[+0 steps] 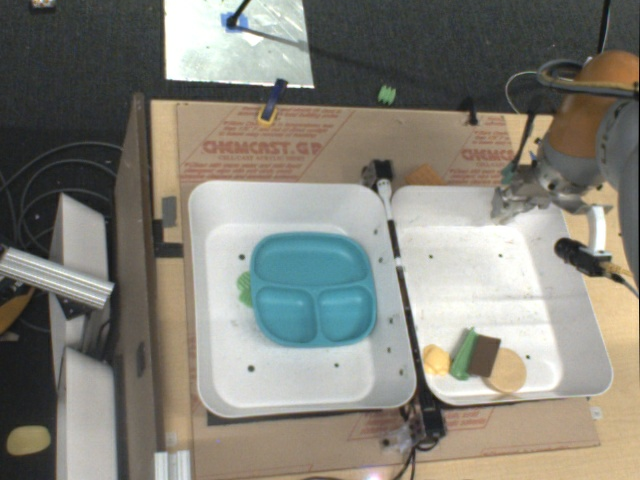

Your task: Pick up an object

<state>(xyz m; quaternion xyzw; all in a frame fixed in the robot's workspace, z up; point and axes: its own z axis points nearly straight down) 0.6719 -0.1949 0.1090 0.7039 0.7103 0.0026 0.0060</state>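
Several small items lie clustered at the near edge of the right bin [520,278]: a yellow piece [435,360], a green stick [464,355], a brown block [486,353] and a tan round piece [508,371]. My gripper [508,204] hangs over the far right corner of that bin, well away from the cluster, with nothing seen in it. The grey arm with its orange band [590,88] comes in from the upper right.
The left bin [215,268] holds a blue divided plate [312,288] with a green item [243,288] poking out at its left edge. A black divider [396,258] runs between the bins. Cardboard lies under both.
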